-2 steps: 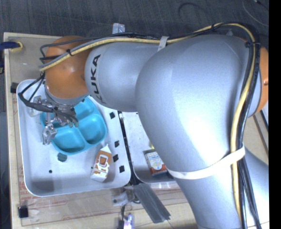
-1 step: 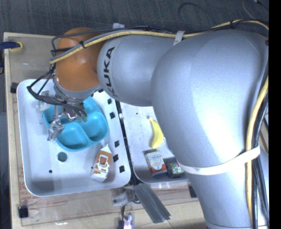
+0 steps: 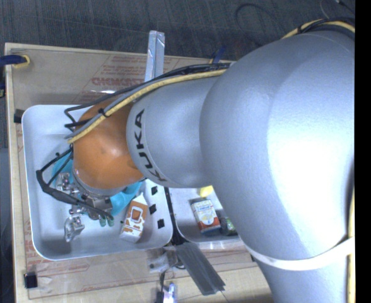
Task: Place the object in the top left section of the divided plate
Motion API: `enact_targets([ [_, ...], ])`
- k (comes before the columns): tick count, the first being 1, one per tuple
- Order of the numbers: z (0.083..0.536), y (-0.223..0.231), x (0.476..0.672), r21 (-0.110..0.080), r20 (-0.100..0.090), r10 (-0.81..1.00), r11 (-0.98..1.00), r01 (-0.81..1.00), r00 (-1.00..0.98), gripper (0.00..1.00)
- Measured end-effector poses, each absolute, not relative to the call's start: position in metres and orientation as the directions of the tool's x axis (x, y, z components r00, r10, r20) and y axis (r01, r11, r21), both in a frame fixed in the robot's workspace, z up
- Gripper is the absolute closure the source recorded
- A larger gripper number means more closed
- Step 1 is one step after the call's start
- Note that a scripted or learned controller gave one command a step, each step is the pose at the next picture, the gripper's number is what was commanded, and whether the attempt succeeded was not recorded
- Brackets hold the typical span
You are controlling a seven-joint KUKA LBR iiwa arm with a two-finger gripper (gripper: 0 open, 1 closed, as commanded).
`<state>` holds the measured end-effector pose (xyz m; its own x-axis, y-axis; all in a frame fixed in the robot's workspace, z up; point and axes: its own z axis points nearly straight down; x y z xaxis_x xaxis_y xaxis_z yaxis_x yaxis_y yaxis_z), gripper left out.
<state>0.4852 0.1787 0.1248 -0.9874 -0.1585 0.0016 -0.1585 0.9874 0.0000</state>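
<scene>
Gripper (image 3: 74, 227) low inside left bin (image 3: 31, 169), nothing visibly between fingers; open/closed state indeterminate; small carton (image 3: 133, 219) just beside gripper; divided plate unidentifiable, placement judged not yet done.

white bin (image 3: 34, 169), orange-and-white carton (image 3: 133, 221)

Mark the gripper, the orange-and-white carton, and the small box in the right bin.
gripper (image 3: 74, 227): camera view, its tip.
carton (image 3: 133, 219): camera view, printed face.
box (image 3: 205, 213): camera view, top face.
</scene>
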Motion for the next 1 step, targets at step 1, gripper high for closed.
enact_targets([
  [1, 0.1833, 0.1933, 0.5726, 0.0, -0.001, -0.49, 0.872, -0.49, -0.872, 0.0],
])
